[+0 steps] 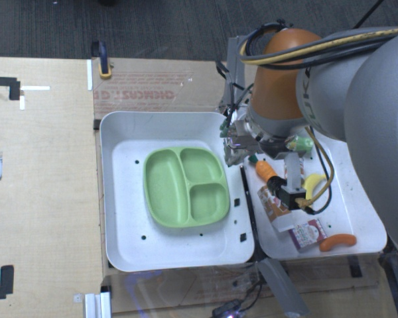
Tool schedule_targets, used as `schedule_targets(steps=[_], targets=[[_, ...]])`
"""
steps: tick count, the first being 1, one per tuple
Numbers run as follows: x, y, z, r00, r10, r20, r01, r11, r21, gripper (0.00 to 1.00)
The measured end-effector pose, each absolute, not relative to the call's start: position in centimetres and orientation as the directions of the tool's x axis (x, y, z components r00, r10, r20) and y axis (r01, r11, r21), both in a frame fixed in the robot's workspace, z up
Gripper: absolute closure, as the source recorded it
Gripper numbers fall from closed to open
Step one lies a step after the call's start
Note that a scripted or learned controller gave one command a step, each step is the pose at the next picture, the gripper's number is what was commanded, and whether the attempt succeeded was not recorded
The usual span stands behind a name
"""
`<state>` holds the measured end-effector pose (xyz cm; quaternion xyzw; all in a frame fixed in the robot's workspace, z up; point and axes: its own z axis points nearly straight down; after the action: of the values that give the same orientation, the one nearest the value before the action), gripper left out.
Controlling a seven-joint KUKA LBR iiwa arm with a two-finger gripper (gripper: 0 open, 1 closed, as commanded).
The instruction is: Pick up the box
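While the arm (298,91) hangs over the right bin (368,204), your box (306,234) lies near its front edge, touching an orange carrot (337,242). Gripper (235,148) state: cannot tell. Crowded neighbours risk a grasp on the wrong item.

Faint red mirrored lettering on the cardboard sheet (149,88) just behind the left bin (113,177), too washed out to read; print on the small box (306,234) in the right bin illegible
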<state>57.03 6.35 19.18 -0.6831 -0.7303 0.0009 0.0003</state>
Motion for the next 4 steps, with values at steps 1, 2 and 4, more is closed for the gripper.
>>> schedule_targets(steps=[1, 2, 4], targets=[[58.4, 4.3, 19.2, 0.136, 0.991, -0.002, 0.991, -0.136, -0.001, 1.00], [61.6, -1.7, 21.1, 0.264, 0.964, -0.002, 0.964, -0.264, 0.000, 1.00], [55.5, 8.6, 19.2, -0.023, 1.000, -0.001, 1.000, 0.023, -0.002, 1.00]])
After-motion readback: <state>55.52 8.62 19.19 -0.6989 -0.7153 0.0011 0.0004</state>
